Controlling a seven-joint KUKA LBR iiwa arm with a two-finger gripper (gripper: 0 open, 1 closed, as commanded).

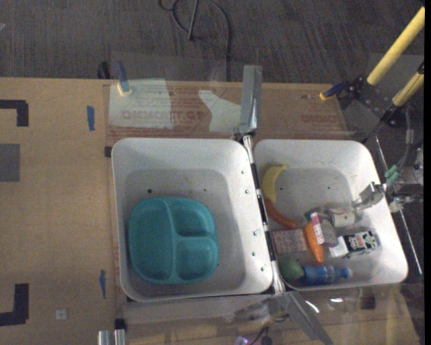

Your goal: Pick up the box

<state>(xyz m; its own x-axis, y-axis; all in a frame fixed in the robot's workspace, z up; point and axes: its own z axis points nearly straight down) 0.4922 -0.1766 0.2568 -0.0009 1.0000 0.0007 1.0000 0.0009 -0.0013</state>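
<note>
Two white bins (pixel 182 151) on a tan bench (pixel 54 202), dark carpet (pixel 303 34) beyond.

A tan tabletop (pixel 54 202) fills the near and left of the scene, marked with black corner tape (pixel 17 111) and short blue tape strips (pixel 90 118). At the far edge lies dark grey carpeted floor (pixel 303 34) with a black cable (pixel 202 20) trailing across it. Yellow poles (pixel 397 47) slant in at far right.

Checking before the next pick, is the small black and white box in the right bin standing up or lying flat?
Lying flat. The small black and white box rests on a broad face on the right white bin's floor, its printed side facing up.
</note>
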